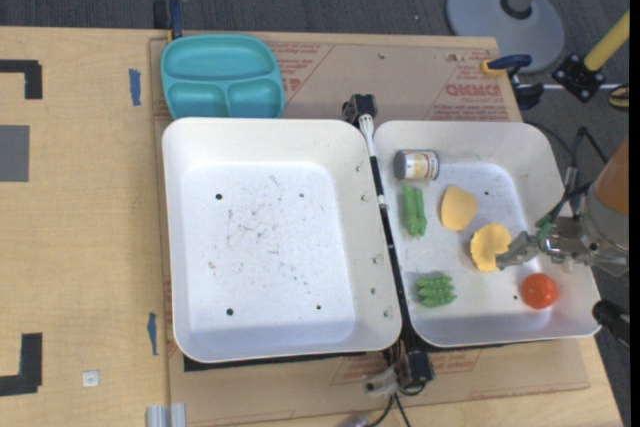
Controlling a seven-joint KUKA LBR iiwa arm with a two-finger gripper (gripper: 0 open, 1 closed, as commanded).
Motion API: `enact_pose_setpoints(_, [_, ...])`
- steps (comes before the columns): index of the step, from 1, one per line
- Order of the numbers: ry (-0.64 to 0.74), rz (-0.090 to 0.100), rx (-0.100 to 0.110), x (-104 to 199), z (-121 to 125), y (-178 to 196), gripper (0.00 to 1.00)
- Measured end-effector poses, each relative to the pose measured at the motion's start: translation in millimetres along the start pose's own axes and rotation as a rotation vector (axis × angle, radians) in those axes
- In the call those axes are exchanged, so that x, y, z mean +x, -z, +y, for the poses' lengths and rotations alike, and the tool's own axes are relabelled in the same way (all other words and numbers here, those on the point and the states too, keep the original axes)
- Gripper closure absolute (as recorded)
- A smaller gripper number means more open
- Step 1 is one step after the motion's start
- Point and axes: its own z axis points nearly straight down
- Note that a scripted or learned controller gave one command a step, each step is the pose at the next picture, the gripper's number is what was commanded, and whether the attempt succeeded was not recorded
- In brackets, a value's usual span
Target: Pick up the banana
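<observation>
Down at the near rim of the right bin (470, 335) sits an orange-red ball (539, 291), and just past it the gripper (520, 250) is reaching in from the right, low over the bin floor. I can't tell how its tips are set from this angle, too small and too blurred. Beside it, touching or almost touching, lies a yellow piece (489, 246), and a second yellow piece (458, 208) lies a little farther back. Which one is the banana? Hard to call; neither shows a clear curve, though the nearer one looks the likelier target.

That's the risk right there: with two yellow shapes close together, the grab could land on the wrong one, or nudge the near piece aside rather than straddle it. The ball is close enough to get bumped too.

Left of these, a green cluster (435, 290) and a green pod (413, 211); farther back a small jar (416, 165) on its side. Beyond the left bin (200, 145), a teal tray (222, 75).
</observation>
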Motion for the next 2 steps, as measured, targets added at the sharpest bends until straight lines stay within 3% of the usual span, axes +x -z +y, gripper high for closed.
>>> enact_pose_setpoints(1, [0.139,0.001,0.003,48.2,-8.2,-36.3,0.0])
enact_pose_setpoints(2, [-0.143,0.002,0.002,103.3,-14.0,-38.5,0.0])
